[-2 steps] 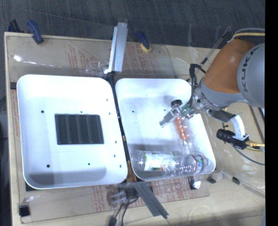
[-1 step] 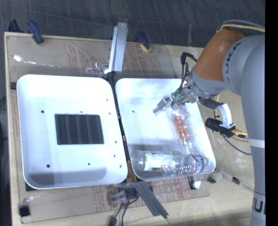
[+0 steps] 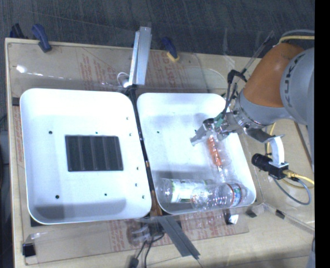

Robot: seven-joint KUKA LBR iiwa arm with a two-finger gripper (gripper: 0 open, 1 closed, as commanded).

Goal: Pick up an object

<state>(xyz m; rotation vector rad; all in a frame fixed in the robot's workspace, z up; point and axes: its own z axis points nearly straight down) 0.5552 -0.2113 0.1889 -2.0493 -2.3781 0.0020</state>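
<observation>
Slim clear plastic tube with an orange filling (image 3: 216, 154) is the likeliest target, and it is not yet lifted. It lies on the floor of the shallow white bin nearer the arm (image 3: 170, 138), its upper end right at the claw (image 3: 208, 128) and its length running away from the claw toward the bin's near wall. The reach looks done, since the claw is down inside the bin at the tube's end. A proven grip and the lift are what is left, as far as I can judge. Whether the claw touches the tube or merely stands just beside its tip is too blurred to tell. Nor can I tell whether the claw is spread or pressed together, because the glinting metal there merges with the clear plastic. Nothing is plainly pinched in it.

Further out from the claw, past the tube's lower end, a larger clear plastic bottle with a green and white label (image 3: 201, 193) lies on its side along the near wall. It is close to or touching the tube's end; I cannot tell which. Well apart from the claw, across the divide between the bins, the other shallow white bin (image 3: 42, 121) holds a dark grey ribbed rectangular panel (image 3: 94, 153), flat on its floor. Both bins rest on the tabletop (image 3: 64, 66), with blue clamps (image 3: 42, 38) on its far edge, farthest from the claw.
</observation>
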